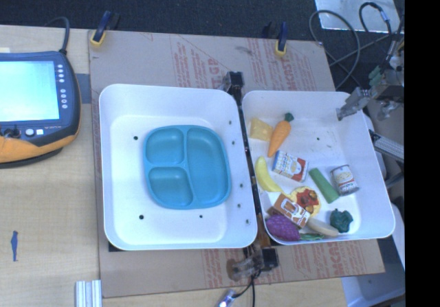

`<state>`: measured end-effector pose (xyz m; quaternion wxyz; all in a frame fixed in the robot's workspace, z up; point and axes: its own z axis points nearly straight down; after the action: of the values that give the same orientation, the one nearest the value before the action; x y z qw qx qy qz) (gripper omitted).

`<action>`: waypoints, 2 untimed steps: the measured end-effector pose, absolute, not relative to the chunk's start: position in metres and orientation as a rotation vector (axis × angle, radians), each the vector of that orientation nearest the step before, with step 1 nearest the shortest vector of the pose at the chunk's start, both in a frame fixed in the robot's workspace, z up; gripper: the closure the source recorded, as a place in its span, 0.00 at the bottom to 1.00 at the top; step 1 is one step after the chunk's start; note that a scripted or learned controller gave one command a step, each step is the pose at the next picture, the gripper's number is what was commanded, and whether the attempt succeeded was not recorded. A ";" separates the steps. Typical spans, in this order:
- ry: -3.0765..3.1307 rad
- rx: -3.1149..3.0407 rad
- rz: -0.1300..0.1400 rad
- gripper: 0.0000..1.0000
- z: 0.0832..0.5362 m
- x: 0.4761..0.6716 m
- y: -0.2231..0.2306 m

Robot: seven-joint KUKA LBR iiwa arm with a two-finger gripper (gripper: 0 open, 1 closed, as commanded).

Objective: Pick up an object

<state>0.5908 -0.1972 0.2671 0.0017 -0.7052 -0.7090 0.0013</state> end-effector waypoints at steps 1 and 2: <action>-2.225 -2.215 0.001 0.00 0.094 0.539 -0.162; -2.230 -2.211 0.000 1.00 0.105 0.540 -0.162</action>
<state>0.5397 -0.1622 0.1050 0.0008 -0.7041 -0.7101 0.0001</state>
